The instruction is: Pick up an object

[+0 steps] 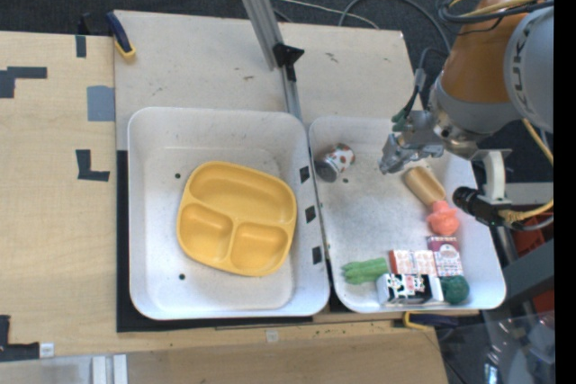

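Pincer hovers near a small red-and-white printed ball, lettering unreadable

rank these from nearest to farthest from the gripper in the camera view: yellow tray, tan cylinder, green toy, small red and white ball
Measured from the gripper over the right bin:
1. tan cylinder, just below it, toward the bin's right wall.
2. small red and white ball, to its left, at the bin's upper left.
3. green toy, well below, near the bin's front edge.
4. yellow tray, farthest, in the left bin.
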`<move>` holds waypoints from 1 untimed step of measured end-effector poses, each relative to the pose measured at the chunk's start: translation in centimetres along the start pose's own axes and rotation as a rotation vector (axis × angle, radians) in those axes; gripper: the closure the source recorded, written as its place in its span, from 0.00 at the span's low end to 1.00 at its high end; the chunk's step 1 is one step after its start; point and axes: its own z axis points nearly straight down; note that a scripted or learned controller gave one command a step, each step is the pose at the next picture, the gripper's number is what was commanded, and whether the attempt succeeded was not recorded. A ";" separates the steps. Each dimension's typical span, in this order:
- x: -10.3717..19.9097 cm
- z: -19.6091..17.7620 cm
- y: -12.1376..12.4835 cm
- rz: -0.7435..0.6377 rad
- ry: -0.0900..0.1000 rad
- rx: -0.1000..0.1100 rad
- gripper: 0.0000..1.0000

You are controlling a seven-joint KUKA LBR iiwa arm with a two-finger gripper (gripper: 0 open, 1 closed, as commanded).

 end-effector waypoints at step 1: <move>6.4 0.4 0.9 -0.002 0.000 0.001 1.00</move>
